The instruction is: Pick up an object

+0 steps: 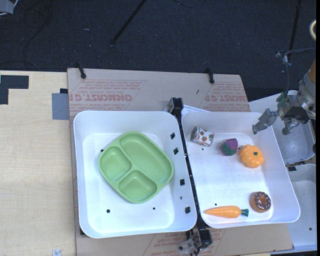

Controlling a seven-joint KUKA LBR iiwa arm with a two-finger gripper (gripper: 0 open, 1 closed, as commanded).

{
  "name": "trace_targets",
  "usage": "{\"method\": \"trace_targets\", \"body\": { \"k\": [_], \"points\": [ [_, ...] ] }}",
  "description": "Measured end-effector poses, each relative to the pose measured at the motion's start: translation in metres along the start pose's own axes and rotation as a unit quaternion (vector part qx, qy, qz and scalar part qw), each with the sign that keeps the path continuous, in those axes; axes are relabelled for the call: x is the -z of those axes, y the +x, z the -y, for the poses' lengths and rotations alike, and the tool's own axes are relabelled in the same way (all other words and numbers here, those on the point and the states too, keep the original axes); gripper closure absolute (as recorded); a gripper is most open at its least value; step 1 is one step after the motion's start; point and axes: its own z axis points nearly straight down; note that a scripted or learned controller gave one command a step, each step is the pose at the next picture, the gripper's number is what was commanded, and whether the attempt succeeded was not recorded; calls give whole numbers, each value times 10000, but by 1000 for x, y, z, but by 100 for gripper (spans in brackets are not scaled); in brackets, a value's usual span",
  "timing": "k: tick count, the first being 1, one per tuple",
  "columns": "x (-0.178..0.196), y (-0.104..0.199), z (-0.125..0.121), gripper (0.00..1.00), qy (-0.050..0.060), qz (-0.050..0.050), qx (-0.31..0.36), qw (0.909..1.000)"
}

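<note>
The right bin (232, 172) holds several toy items: a small white cup with red print (201, 136) lying on its side, a purple grape bunch (229, 146), an orange pumpkin (252, 157), a chocolate donut (260, 201) and an orange carrot (223, 212). My gripper (277, 119) hangs at the bin's far right corner, above the rim, with its two fingers spread apart and nothing between them. It is up and to the right of the pumpkin.
The left bin (90, 196) holds a green three-compartment plate (135, 166). A black divider (184, 167) runs between the bins. Both bins rest on a cardboard sheet (133, 92) on a wooden bench (26, 159).
</note>
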Motion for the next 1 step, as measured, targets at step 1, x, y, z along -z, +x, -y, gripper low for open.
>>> {"method": "trace_targets", "body": {
  "k": [1],
  "points": [
    [7, 0, -2, 0, -63, 15, 11, 10000]
  ]
}}
